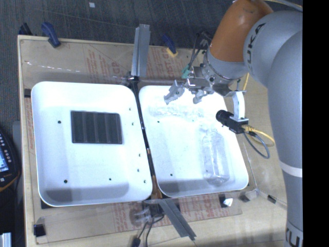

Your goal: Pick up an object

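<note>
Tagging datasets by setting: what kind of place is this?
Probably a lab test bench for robot picking: a robot arm over two white bins, clamps fixing the wooden board, and a clear plastic bottle lying in the right bin.

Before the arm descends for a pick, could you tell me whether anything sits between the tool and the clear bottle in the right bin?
Nothing visible does. The tool hangs over the right bin's far edge; the clear bottle lies nearer the camera, with bare bin floor between them.
</note>
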